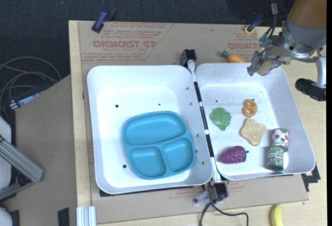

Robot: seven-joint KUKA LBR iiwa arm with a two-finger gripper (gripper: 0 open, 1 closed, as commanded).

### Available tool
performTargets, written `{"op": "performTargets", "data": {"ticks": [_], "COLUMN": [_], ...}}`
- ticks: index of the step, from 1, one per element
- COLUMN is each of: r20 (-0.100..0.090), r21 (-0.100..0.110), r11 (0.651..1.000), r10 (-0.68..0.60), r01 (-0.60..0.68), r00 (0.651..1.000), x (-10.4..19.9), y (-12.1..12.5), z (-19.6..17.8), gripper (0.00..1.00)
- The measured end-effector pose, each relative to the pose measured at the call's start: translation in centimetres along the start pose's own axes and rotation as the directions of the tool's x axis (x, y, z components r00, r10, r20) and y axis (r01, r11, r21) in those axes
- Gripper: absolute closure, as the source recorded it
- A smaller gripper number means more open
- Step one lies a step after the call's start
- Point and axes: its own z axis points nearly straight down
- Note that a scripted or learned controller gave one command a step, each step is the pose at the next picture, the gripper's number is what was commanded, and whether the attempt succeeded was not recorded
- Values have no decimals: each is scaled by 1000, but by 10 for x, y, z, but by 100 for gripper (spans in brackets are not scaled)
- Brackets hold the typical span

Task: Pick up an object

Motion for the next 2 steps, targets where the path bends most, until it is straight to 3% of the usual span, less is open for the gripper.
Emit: {"op": "performTargets", "data": {"ticks": [1, 2], "r20": [0, -1], "r21": [4, 1], "r11": [1000, 1000], "r10": [2, 0], "r01": [-2, 0], "r00": [1000, 1000], "x": [-13, 47], "y": [-53, -32], "z": [-3, 4], "gripper": [100, 100]}}
